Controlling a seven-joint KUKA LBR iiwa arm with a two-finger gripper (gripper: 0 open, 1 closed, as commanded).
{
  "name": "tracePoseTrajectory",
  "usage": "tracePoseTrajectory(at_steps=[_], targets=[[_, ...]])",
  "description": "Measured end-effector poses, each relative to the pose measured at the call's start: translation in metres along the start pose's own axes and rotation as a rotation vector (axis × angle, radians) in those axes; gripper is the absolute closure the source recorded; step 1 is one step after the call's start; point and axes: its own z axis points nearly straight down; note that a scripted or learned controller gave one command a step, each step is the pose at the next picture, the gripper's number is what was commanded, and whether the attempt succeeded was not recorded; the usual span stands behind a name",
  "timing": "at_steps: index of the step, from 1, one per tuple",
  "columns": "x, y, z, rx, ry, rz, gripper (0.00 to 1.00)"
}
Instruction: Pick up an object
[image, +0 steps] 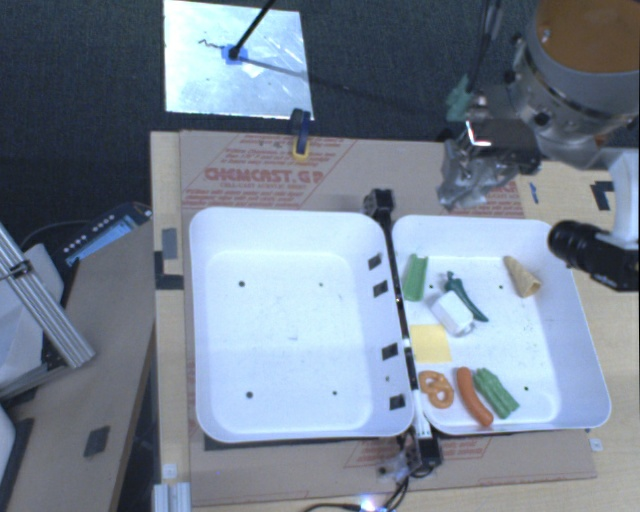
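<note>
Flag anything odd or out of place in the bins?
Nothing stands out. All items lie loose inside the right bin: green piece, cone, white block, yellow slice, pretzel, orange carrot. Nothing spilled over the rim. The end effector hangs above the bin's far edge.

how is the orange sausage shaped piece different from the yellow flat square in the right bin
The orange sausage-shaped piece is long, rounded and narrow; the yellow flat square is thin and broad. The orange piece lies near the bin's front edge, slanted; the yellow square lies nearer the middle, by the divider. Both lie in the right white bin, apart from the gripper.
</note>
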Motion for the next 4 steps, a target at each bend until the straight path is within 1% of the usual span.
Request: tracePoseTrajectory(at_steps=[1, 2, 3, 4], targets=[[-0.116, -0.001, 0.004, 0.006, -0.005, 0.016, 1.00], [-0.077, -0.002, 0.118, 0.015, -0.002, -0.001, 1.00], [-0.018, 0.004, 0.204, 0.014, -0.002, -0.004, 1.00], [-0.099, 0.042, 0.093, -0.003, -0.004, 0.008, 1.00]])
